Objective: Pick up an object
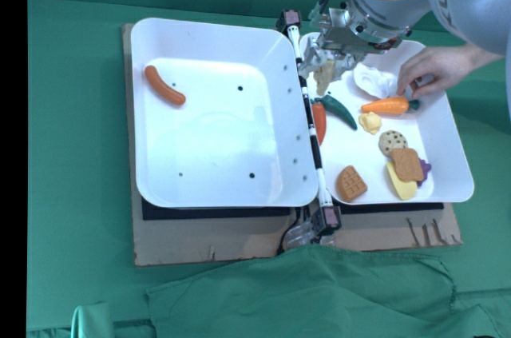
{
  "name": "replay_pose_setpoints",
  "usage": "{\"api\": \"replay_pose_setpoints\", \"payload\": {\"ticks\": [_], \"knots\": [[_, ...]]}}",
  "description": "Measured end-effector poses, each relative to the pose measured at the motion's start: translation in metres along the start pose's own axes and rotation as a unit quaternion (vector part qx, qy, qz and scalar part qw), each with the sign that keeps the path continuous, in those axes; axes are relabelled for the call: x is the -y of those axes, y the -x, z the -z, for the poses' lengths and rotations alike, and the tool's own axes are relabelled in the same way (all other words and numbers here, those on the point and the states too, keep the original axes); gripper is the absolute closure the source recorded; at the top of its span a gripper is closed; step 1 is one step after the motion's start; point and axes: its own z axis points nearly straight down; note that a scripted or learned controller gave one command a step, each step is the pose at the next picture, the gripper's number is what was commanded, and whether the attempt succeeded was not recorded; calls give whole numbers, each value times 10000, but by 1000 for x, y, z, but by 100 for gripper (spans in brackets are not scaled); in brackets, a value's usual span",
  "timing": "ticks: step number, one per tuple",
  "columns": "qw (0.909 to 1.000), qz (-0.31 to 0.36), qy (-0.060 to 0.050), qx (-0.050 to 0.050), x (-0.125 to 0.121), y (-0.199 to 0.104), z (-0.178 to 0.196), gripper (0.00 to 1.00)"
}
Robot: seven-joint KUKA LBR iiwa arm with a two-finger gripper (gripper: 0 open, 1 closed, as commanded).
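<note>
We see a green cloth-covered bench (pixel 72 129), with a brown cardboard sheet (pixel 184 244) under two shallow white bins. There's a green backdrop behind and a loose fold of green fabric (pixel 319 292) bunched at the near edge.

The left bin (pixel 160 49) holds one toy sausage (pixel 164 85), upper left, with its long axis running diagonally from upper left to lower right.

The right bin (pixel 451 161) holds the rest:
- toy carrot (pixel 386 106): lies nearly level, with the orange tip pointing left and the green end on the right
- dark green toy pepper (pixel 339 111): slanted, upper left to lower right
- red-orange piece (pixel 319 122): hard against the divider, long axis up-down
- small yellow piece (pixel 370 121)
- cookie (pixel 391 141)
- brown toast slice (pixel 407 165): lies over a yellow slab (pixel 401 183), with a purple bit (pixel 425 166) just beside it
- waffle (pixel 350 183): near the front
- crumpled white item (pixel 375 79): near the back

The gripper (pixel 322 73) is over the back-left corner of the right bin, just beside the divider. A pale tan object (pixel 324 75) sits at its tip. We can't tell the finger opening, or whether the piece is actually gripped.

A human hand (pixel 439 69) reaches in from the right, with its fingertips just beside the carrot's green end.
</note>
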Motion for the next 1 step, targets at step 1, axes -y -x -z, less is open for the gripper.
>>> {"api": "replay_pose_setpoints", "payload": {"ticks": [1], "knots": [[10000,3,4,-2,-24,-48,-18,100]]}}
